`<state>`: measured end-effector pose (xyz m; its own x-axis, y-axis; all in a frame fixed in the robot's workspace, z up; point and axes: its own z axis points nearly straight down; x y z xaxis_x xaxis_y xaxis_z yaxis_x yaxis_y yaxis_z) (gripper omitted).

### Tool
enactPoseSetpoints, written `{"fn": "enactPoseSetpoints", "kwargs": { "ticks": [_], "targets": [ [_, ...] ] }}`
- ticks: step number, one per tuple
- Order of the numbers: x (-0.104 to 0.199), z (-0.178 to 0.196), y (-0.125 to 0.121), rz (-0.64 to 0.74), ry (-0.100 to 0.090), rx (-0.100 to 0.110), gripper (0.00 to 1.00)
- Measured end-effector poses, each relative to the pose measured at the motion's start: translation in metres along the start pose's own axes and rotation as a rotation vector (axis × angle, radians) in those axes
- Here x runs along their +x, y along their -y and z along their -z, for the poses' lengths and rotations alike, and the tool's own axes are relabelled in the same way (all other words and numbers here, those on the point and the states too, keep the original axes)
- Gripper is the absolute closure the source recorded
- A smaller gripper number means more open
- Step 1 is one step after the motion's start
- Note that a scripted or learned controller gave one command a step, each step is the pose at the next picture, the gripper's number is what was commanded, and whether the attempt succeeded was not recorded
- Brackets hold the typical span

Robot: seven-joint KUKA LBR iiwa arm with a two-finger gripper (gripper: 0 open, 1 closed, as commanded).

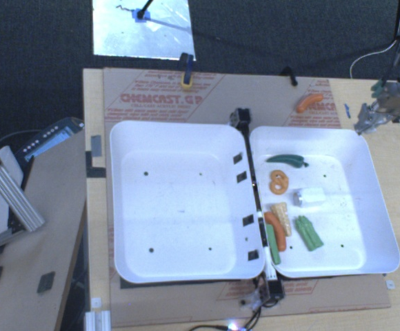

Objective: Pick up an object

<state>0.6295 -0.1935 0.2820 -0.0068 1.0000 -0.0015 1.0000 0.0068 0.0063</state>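
The gripper (367, 121) hangs at the far right, outside the right bin (376, 178), just off that bin's upper right corner and above the bench (338, 92). Its fingers are too blurred to judge; I cannot tell how far open it is, and nothing is seen between them.

All pickable items lie in the right bin, toward its left half. A green pepper (287, 160) lies uppermost, a pretzel (278, 181) just below it, and a white tube (310, 197) to the pretzel's right. Lower down, a carrot (276, 223) touches a pale wafer (281, 216) and a green pod (272, 243) (these three crowd together against the bin's left wall). A green bundle (309, 232) lies near them, apart to the right.

A sausage (309, 103) rests on the bench beyond the bin, well left of the gripper. The left bin (127, 185) adjoins, with black clips (244, 178) along the shared edge.
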Motion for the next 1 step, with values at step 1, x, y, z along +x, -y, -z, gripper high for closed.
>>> {"fn": "enactPoseSetpoints", "kwargs": {
  "ticks": [1],
  "targets": [
    [0.0628,-0.1993,0.1393,-0.007,-0.007,0.02,1.0]
  ]
}}
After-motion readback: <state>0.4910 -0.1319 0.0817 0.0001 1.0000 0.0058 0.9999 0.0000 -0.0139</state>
